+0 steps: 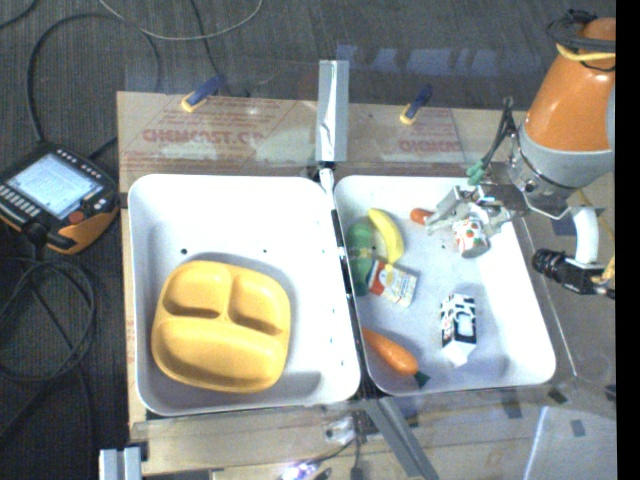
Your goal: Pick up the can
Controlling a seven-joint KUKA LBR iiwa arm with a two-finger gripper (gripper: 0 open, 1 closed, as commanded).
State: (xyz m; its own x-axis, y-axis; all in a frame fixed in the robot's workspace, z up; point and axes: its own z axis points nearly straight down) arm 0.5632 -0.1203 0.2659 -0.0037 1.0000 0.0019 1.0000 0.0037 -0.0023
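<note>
Orange-banded, the arm (575, 98) reaches over the right bin (520, 368), its gripper (462, 208) low at the far end; whether its jaws are open I cannot tell. Left bin (150, 208) holds a yellow divided tray (222, 323). Right bin holds a carrot (390, 352), banana (388, 232), black-and-white carton (459, 322), and the can (392, 283), lying just beside the banana.

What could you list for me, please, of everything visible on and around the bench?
Yellow moulded plastic tray: one, left white bin.
Yellow banana: one, right white bin, upper left.
Green rounded item: one, beside the banana.
Red-and-white can: one, lying below the banana.
Orange carrot: one, near front rim.
Black-and-white carton: one, right of centre.
Teach pendant: one, floor, left.
Grey-and-orange arm's gripper: one, over the right bin's back.
</note>
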